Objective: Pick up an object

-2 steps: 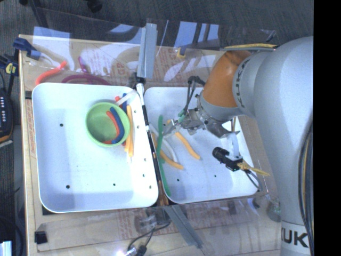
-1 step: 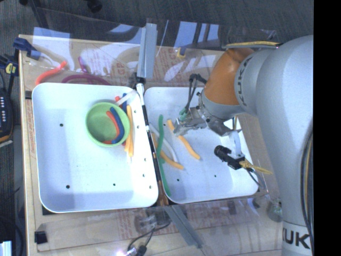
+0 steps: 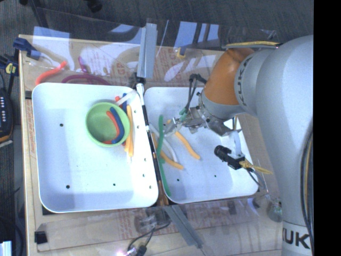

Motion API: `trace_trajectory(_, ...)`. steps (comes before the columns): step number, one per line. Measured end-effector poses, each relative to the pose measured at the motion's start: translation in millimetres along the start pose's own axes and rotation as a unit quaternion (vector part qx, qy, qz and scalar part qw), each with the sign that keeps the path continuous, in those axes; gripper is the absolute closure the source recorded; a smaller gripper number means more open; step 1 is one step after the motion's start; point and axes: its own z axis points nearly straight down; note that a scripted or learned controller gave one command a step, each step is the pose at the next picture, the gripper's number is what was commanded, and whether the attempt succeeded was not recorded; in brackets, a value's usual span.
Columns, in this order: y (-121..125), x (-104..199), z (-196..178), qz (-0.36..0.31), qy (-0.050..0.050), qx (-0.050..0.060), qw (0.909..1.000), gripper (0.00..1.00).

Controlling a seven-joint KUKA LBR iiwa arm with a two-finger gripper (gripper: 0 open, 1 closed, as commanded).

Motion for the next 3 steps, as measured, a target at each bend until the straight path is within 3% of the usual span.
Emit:
trace_trajectory(1,3.7,-2.4,16.9,-0.003,-0.001,-0.002,1.0,0.0)
trace_trajectory(2,3.9,-0.8,8.3,-0.005,0.001,0.0,1.0,1.0)
trace_trajectory(3,4.0,-0.8,8.1,-0.006,0.0,0.0,1.0,0.0)
